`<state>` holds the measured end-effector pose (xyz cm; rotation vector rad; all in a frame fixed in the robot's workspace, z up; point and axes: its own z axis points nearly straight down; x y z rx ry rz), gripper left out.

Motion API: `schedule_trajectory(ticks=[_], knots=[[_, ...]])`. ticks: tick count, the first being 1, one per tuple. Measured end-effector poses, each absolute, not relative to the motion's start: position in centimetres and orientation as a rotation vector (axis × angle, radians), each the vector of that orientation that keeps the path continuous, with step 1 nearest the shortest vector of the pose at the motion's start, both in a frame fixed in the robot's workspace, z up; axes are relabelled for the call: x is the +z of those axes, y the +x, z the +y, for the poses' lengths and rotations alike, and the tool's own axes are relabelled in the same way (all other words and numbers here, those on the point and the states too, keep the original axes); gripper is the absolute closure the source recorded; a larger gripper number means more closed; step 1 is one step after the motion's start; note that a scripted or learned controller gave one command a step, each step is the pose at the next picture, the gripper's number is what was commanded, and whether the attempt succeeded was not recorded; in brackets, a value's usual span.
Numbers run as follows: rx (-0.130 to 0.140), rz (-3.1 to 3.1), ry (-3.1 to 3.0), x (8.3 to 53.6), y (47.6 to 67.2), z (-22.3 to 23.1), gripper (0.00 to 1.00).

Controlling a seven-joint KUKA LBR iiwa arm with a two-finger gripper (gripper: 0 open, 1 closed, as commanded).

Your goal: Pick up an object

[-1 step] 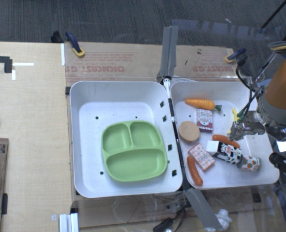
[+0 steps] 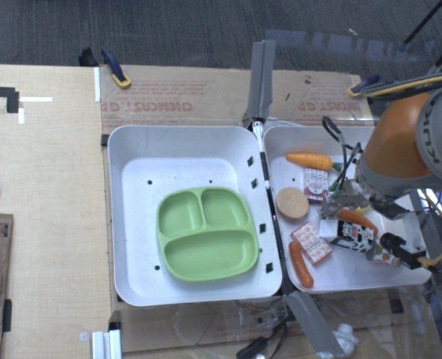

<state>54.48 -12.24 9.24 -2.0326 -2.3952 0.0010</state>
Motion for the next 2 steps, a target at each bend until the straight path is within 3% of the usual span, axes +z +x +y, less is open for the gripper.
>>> schedule_trajectory(ticks=[1,2], knots=[[0.003,-2.220,-2.222,9.1,60.8,-10.0,0.00],[0.002,-2.316,-2.125,9.2,64.6,-10.3,0.00]])
